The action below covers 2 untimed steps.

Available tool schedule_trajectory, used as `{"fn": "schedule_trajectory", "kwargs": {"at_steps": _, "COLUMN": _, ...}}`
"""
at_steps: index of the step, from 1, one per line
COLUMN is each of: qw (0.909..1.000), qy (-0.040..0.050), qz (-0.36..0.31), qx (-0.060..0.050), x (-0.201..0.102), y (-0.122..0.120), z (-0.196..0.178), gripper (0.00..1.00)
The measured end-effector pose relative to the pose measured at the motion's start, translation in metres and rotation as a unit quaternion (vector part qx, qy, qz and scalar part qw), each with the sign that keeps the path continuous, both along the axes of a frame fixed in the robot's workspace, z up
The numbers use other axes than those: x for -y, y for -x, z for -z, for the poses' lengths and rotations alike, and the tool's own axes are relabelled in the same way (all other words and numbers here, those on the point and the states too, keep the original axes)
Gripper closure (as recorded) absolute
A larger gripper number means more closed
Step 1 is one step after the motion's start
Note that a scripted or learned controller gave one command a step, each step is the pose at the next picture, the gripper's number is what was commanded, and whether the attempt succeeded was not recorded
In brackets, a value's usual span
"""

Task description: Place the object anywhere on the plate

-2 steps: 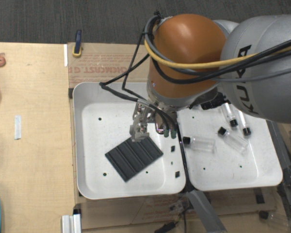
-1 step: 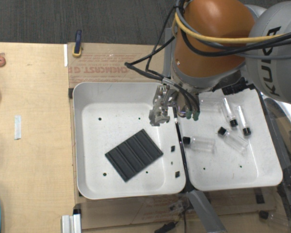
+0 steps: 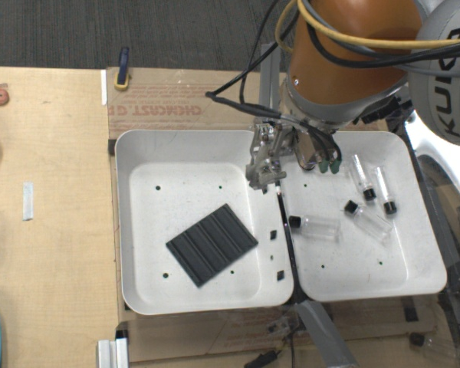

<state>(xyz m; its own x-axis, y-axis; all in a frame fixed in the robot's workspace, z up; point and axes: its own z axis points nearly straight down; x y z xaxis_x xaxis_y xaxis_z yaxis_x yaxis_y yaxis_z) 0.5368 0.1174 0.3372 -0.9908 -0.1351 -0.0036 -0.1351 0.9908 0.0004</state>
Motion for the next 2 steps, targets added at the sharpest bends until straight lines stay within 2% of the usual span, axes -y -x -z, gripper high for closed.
{"fn": "schedule_trajectory", "kwargs": {"at_steps": 1, "qw": 0.9922, "qy": 0.0004, "qz": -0.125, "qx": -0.001, "x": 0.063, "y": 0.033, "z": 0.013, "gripper": 1.00}}
{"fn": "schedule_trajectory", "kwargs": {"at_steps": 2, "qw": 0.9908, "qy": 0.0001, "qz": -0.135, "qx": -0.001, "x": 0.008, "y": 0.015, "z": 0.085, "gripper": 1.00}}
